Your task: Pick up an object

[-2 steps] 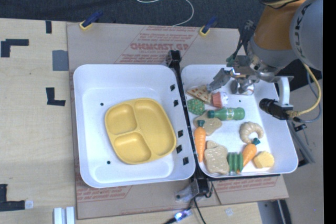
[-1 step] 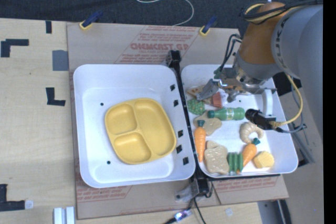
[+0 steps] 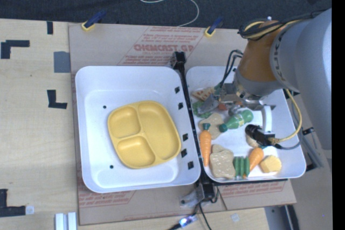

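A yellow divided plate [image 3: 143, 133] lies in the white left bin [image 3: 91, 89]. The white right bin [image 3: 288, 169] holds an orange carrot [image 3: 205, 146], a green bottle [image 3: 236, 120] and a yellow block [image 3: 270, 164].

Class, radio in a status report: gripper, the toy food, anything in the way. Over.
Gripper low in right white bin, fingers unclear. Nothing seen held. Green toy bottle, long orange carrot crowd close. Yellow divided plate sits in left bin.

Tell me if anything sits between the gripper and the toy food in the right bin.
Nothing visible does. The gripper is low over the right bin, right at the green toy and the piled pieces beside it. The long carrot lies nearer the divider, off to one side.
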{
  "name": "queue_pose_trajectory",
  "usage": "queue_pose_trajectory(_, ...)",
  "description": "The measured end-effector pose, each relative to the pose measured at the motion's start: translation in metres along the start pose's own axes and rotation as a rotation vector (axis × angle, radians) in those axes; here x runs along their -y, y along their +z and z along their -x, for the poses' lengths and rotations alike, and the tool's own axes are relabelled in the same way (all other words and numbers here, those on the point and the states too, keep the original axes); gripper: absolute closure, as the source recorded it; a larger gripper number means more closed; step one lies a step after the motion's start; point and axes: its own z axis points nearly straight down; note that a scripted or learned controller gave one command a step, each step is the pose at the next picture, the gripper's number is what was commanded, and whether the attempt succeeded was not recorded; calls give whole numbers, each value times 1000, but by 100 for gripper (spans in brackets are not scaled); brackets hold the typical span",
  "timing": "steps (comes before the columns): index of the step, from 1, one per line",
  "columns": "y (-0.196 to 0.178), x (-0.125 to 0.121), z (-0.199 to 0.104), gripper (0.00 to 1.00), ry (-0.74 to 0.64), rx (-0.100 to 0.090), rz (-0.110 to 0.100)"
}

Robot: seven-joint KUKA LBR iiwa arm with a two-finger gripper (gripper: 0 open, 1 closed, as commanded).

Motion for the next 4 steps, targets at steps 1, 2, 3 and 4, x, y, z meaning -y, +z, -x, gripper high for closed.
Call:
queue_pose_trajectory(1, 23, 0, -1, 0, -1, 1, 4)
queue_pose_trajectory(2, 11, 0, -1, 100, -1, 0, 5)
queue_pose_trajectory(3, -36, -7, 4, 100, 0, 0, 10)
queue_pose_trajectory(4, -78, -12, 2, 100, -1, 0, 9)
